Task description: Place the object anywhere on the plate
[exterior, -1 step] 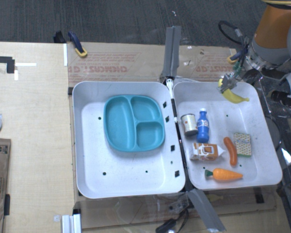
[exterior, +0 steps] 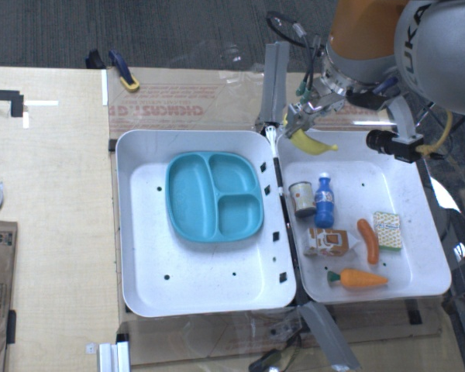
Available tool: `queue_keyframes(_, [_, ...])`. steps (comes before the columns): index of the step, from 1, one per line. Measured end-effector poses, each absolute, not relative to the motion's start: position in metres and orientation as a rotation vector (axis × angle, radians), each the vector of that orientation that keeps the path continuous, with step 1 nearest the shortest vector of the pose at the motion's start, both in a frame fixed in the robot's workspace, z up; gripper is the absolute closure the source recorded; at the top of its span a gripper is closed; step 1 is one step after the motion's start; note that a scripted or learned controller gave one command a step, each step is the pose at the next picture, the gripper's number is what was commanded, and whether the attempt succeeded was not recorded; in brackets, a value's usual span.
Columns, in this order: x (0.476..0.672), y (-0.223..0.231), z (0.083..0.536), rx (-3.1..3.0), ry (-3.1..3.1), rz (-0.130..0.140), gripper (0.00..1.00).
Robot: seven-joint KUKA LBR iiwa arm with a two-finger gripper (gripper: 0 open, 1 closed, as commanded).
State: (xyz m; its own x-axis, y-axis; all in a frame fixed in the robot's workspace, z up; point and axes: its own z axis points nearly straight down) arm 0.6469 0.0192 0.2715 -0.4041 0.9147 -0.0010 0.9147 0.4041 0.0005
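A: Where is the gripper (exterior: 308,115)?

B: Above the back edge of the right bin (exterior: 418,285), near the divider. A banana (exterior: 313,142) hangs just under it, its upper end at the fingertips.

A: Are the fingers clamped on it?

B: I cannot tell; the fingers are too small and cluttered to read.

A: And the plate (exterior: 214,195)?

B: Teal, three compartments, lying in the left bin (exterior: 139,270), well apart from the banana.

A: What else is in the right bin?

B: A can (exterior: 301,198) beside a blue bottle (exterior: 324,201), a brown packet (exterior: 328,242), a sausage (exterior: 367,240), a pale box (exterior: 387,231) and a carrot (exterior: 361,279) near the front.
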Motion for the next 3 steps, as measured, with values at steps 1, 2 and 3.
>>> queue_keyframes(1, [0.595,0.090,0.191,1.400,2.814,-0.004,1.00])
queue_keyframes(2, [0.606,0.042,0.192,1.192,2.906,-0.001,1.00])
queue_keyframes(3, [0.606,0.042,0.192,1.192,2.905,-0.001,0.00])
